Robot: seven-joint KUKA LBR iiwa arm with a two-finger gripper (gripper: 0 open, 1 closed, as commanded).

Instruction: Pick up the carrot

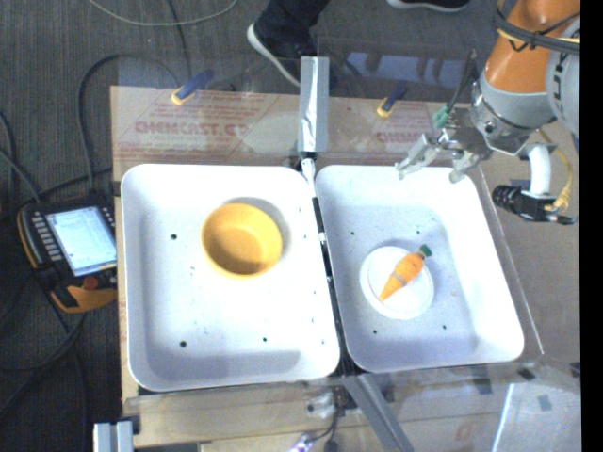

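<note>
An orange carrot (405, 272) with a small green top lies on a round white plate (380, 299) in the right bin (471, 342). My gripper (435, 162) hangs over the far edge of that bin, well up and to the right of the carrot. Its two metal fingers (413, 160) are spread apart with nothing between them.
A yellow bowl (243, 238) sits in the left bin (160, 347). A metal divider post (313, 106) stands at the back between the bins. A tablet (80, 243) and cables lie left of the bench. A person's feet (283, 45) are beyond the bench.
</note>
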